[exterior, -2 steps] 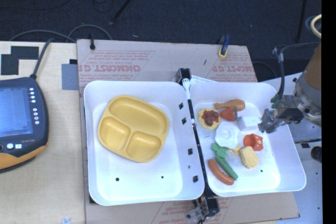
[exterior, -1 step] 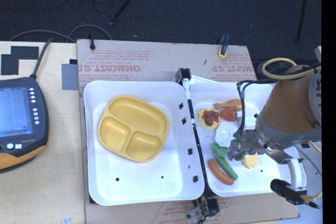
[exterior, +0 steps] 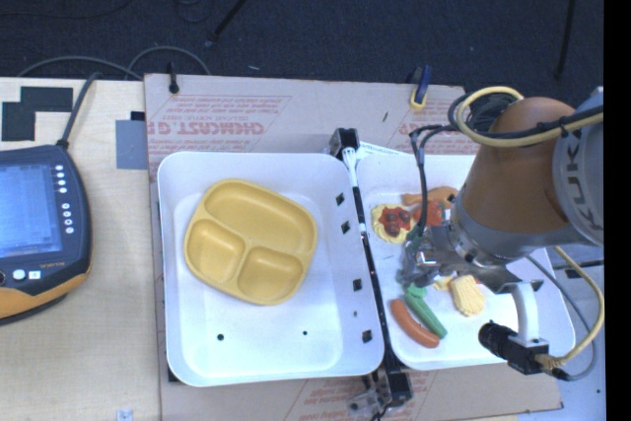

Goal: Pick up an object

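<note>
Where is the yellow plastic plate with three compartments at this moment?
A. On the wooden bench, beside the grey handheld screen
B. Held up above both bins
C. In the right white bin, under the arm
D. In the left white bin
D: the yellow plastic plate with three compartments lies flat on the floor of the left white bin, while the toy foods sit in the right white bin below the arm.

I see the gripper (exterior: pixel 422 273) low in the right bin (exterior: pixel 552 335), just above a green pepper (exterior: pixel 426 310) and hot dog (exterior: pixel 414 323); yellow tray (exterior: pixel 251 240) in left bin (exterior: pixel 197 350).
</note>
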`<act>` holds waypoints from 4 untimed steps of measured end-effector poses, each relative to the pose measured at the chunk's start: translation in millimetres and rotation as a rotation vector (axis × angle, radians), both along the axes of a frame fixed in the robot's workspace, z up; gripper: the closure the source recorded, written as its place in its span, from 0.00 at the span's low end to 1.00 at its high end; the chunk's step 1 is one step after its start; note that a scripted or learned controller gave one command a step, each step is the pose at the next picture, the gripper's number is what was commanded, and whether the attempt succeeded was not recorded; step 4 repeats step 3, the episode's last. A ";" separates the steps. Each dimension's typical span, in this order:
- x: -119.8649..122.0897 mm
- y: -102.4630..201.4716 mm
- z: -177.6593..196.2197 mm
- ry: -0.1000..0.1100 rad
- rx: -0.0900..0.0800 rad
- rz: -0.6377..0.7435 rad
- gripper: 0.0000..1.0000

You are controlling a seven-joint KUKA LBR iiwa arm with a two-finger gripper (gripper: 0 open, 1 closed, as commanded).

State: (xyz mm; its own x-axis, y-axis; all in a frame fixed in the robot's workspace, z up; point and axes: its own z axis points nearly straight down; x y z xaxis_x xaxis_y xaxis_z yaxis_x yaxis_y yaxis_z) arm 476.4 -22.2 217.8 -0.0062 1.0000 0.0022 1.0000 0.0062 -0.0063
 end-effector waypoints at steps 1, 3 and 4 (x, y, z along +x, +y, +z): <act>1.1 29.1 94.9 -0.007 -0.002 -0.001 1.00; 1.3 114.8 207.7 -0.004 -0.005 -0.005 1.00; 1.3 114.8 207.7 -0.004 -0.005 -0.005 1.00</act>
